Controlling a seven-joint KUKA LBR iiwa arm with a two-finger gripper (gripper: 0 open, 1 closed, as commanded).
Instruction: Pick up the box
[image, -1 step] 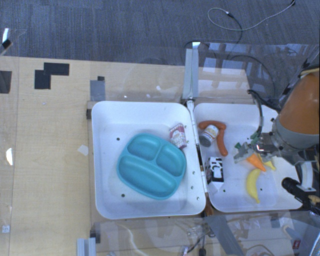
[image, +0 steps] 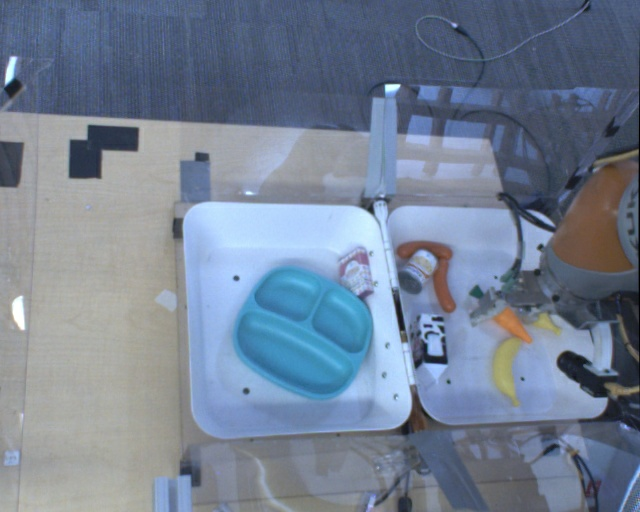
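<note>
Two white bins were set side by side on the worktop. In the left bin (image: 205, 300) a blue divided plate (image: 303, 330) was laid near the middle, and a small red packet (image: 356, 271) was leant by the bin's right wall. The box (image: 431, 338), black and white, was lodged against the left wall of the right bin (image: 470, 400), towards its near edge. Also placed in that bin were a can (image: 416, 266), an orange sausage-shaped toy (image: 438, 268), a carrot (image: 513, 324) and a banana (image: 507, 369). The end effector (image: 508, 292) was held over the carrot, well apart from the box; whether it was released or clenched could not be told.
</note>
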